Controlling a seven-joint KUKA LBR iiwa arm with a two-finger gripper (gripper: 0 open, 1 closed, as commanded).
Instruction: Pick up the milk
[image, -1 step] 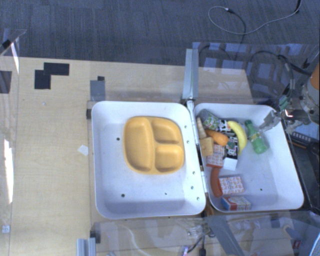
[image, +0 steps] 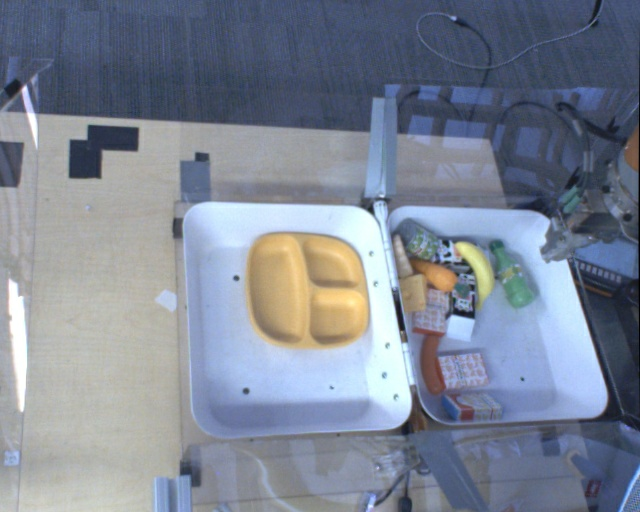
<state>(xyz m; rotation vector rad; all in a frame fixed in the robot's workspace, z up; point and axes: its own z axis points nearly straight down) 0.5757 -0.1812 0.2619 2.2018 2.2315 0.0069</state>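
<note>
My arm reached in over the tabletop's right edge near the far corner, its gripper (image: 557, 243) hanging low, wrist angled inward.
</note>
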